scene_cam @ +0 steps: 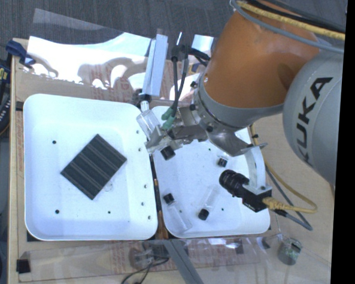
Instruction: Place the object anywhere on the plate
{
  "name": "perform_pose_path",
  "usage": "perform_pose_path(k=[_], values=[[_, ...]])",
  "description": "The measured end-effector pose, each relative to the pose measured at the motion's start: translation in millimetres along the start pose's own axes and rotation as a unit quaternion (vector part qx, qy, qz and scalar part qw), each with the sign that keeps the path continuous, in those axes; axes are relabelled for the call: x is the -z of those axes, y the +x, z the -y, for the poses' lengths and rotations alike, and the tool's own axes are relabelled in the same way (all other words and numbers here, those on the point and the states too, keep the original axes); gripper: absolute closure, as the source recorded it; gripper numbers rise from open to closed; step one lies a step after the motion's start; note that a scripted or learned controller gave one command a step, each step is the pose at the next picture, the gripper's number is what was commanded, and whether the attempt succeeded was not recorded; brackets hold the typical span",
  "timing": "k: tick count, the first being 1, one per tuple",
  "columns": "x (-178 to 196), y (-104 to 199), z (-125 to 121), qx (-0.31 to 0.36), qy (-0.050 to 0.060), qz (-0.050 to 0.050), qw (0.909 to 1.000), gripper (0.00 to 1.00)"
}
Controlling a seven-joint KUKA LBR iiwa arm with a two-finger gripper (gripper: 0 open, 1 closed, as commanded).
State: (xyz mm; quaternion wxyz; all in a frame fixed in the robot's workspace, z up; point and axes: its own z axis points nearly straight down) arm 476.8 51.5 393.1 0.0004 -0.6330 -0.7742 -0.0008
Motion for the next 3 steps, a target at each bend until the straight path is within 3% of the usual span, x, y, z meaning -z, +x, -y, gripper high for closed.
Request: perform_pose_path(k=[1,2,3], values=[[-173,54,-22,-0.059,0.004,0.001,0.9983,1.00],[-119,21,-42,-0.258,0.002,0.001,0.9660,1.00],[-85,63,-138,-0.205,0.002,0.001,0.9787,1.00]])
